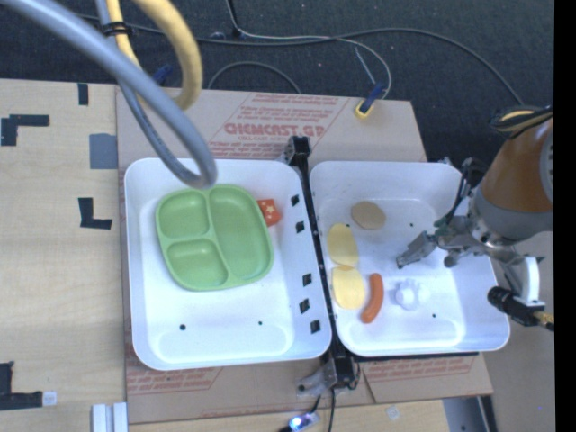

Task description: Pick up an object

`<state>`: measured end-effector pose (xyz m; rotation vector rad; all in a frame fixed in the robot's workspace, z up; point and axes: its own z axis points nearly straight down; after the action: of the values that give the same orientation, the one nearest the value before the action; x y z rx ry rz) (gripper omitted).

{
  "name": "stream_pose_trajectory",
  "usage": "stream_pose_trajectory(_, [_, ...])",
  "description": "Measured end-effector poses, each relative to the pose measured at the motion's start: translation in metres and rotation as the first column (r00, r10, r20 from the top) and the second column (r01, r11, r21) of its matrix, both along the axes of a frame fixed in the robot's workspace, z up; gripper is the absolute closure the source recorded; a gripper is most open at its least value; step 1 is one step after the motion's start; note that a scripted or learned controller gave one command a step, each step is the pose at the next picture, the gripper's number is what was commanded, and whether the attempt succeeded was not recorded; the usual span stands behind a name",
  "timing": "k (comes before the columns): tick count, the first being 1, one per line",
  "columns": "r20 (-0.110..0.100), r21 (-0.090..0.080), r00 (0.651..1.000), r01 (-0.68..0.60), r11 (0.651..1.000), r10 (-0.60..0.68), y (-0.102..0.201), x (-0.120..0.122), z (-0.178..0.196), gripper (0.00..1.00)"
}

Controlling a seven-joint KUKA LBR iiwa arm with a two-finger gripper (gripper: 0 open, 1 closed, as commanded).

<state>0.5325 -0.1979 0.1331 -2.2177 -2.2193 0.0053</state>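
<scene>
In the right bin [468, 331] lie a tan round disc [367, 214], two yellow pieces [342, 245] [348, 287], an orange-red sausage [373, 298] and a small white object [409, 294]. My gripper [423, 248] hangs low over this bin's middle, pointing left. It sits right of the upper yellow piece and just above the white object, apart from both. Nothing shows in its grasp. The arm's orange band [522, 174] is at the far right. The left bin [153, 331] holds a green divided plate [214, 237], with a small red piece [269, 211] by the plate's right rim.
A thick grey hose [135, 79] and a yellow hose [180, 34] cross from the upper left, the grey one ending over the green plate's top edge. Black clips [306, 282] line the seam between the bins. Cardboard [270, 124] lies under both bins, and cables run behind.
</scene>
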Motion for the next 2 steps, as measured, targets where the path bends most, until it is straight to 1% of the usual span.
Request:
stream_pose_trajectory(1, [0.005,-0.002,1.000,-0.001,1.000,0.001,0.000,0.000,-0.050,0.00])
stream_pose_trajectory(2, [0.009,-0.005,1.000,0.000,1.000,0.000,-0.001,0.001,-0.037,1.00])
